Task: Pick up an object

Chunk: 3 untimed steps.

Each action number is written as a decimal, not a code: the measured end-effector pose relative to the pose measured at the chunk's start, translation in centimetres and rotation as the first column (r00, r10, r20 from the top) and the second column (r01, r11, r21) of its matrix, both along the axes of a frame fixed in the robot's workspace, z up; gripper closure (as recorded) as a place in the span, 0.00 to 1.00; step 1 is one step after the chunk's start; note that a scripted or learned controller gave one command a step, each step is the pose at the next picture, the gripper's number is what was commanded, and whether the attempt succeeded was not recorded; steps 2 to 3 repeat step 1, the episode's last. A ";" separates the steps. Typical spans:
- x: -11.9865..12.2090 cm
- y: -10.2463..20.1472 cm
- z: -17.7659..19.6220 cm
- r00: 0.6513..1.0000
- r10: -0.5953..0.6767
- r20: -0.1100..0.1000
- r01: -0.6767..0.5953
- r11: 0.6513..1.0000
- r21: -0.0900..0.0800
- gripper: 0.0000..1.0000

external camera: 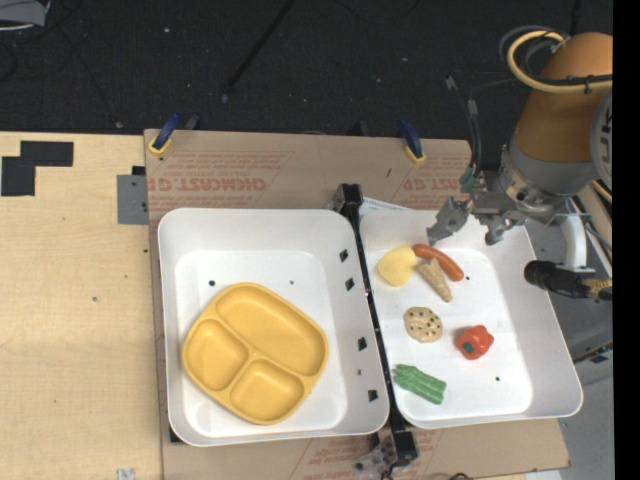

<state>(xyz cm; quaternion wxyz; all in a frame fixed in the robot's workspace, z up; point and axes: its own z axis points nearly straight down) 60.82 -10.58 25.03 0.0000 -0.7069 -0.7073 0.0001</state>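
a: green bean pod [419,384] sits lowest in the right bin [545,368], closest to the lens. what's at the pincer?

b: the gripper [470,225] hangs over the right bin's far edge, at about twelve o'clock from the toys. its two fingers are spread well apart and nothing sits between them. the left fingertip [441,228] is just above the red sausage [440,260]; i can't tell if it touches.

a: count the things for me.

b: two white bins side by side. the left bin [180,268] bears one yellow divided plate [255,352] with three compartments. the right bin holds six toys, one of each: a pale yellow chunk [397,265], the sausage at its three o'clock, a tan stick-like piece [437,283] just below the sausage, a speckled cookie [423,324], a red pepper [475,341] at the cookie's four o'clock, and the pod.

a: how does the sausage look?

b: slim, glossy orange-red, lying slantwise, its lower side touching the tan piece.
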 end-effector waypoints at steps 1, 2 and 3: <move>1.4 6.1 -6.6 0.999 -0.035 -0.005 0.035 0.999 0.001 0.00; 1.4 6.1 -6.6 0.999 -0.035 -0.005 0.035 0.999 0.001 0.00; 1.4 6.1 -6.6 0.999 -0.035 -0.005 0.035 0.999 0.001 0.00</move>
